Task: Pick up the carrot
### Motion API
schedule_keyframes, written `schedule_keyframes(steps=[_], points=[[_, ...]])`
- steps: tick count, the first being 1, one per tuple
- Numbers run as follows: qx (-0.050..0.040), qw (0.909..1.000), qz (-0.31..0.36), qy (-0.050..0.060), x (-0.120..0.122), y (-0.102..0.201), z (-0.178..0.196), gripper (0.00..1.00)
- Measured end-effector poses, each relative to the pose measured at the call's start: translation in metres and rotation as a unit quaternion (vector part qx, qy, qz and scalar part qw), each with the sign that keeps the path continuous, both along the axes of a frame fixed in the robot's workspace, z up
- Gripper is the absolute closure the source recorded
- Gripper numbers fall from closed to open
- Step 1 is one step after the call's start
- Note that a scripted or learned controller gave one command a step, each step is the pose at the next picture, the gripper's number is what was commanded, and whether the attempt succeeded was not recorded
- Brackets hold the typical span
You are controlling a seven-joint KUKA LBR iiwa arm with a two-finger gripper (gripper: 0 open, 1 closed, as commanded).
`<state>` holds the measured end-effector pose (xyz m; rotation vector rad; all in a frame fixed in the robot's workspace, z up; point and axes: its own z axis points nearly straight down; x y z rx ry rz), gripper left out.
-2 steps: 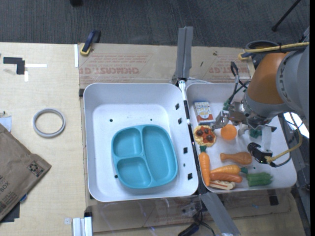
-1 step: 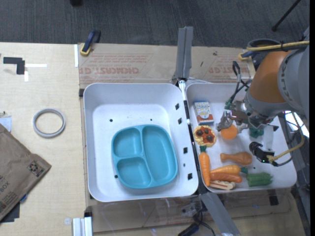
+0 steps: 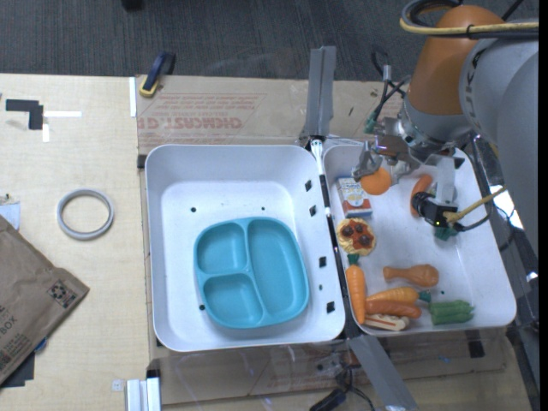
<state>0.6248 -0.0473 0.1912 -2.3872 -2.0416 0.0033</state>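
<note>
Looking down at a slant on a bench with two shallow white bins side by side, the view takes in a grey arm with an orange band reaching in from the right. Its gripper (image 3: 374, 165) hangs over the far left corner of the right bin (image 3: 479, 311). The fingers are too small and cluttered by wrist hardware to tell whether they are spread or closed, and nothing can be made out between them.

Just below the fingers, touching or nearly so, sits a small round orange fruit (image 3: 375, 181). Beside it, toward the left wall, stands a small carton (image 3: 353, 197), and below that lies a small pizza (image 3: 356, 235).

The carrot (image 3: 355, 292) lies well below the fingers, along the bin's left wall near the front, its leafy end pointing toward the pizza. It rests on the bin floor, untouched. Right of it lie a second orange vegetable (image 3: 394, 298), a hot dog (image 3: 387, 321), a chicken drumstick (image 3: 411, 274) and a green vegetable (image 3: 450, 312).

The left bin (image 3: 171, 255) holds a blue divided plate (image 3: 251, 271).

By my judgement the pick has not begun in earnest: the gripper must move toward the front of the bin, line up over the carrot, descend, close and lift.
</note>
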Motion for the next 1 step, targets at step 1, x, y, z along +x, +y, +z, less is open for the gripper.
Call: schedule_keyframes(steps=[1], points=[[-0.0012,0.9806,-0.196,0.0,0.0283,0.0663,-0.0006,1.0]])
